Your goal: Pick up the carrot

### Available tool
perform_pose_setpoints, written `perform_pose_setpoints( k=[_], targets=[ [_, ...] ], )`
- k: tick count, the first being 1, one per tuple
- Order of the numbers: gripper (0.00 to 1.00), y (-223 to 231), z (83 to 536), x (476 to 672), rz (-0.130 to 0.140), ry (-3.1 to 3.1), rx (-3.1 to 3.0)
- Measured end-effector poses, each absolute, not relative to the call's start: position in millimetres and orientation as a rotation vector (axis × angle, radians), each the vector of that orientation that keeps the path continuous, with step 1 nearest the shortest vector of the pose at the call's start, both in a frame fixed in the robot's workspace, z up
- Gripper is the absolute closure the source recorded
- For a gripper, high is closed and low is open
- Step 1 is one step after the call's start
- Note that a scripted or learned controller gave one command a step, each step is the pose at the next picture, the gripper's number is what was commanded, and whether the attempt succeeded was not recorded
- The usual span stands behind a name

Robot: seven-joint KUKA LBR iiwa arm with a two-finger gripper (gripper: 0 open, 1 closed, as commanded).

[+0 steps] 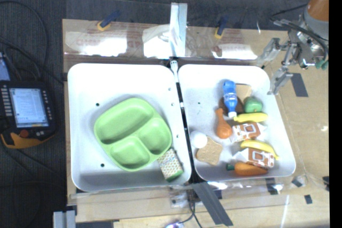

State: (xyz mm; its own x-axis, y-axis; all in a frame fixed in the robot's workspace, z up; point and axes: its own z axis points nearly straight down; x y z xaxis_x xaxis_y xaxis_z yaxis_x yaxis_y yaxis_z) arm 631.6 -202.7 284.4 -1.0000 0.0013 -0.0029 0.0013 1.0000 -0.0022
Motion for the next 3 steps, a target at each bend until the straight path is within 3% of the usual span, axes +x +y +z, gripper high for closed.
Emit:
perform_pose_setpoints(
  k=[1,2,3],
  targets=[
    [0.00,-189,139,538.1,0.003,3.152,0.076],
    [0.00,-150,135,487.5,-0.002,3.096,0.455],
    [0.00,-108,133,484.5,0.000,3.142,0.022]
  ],
)
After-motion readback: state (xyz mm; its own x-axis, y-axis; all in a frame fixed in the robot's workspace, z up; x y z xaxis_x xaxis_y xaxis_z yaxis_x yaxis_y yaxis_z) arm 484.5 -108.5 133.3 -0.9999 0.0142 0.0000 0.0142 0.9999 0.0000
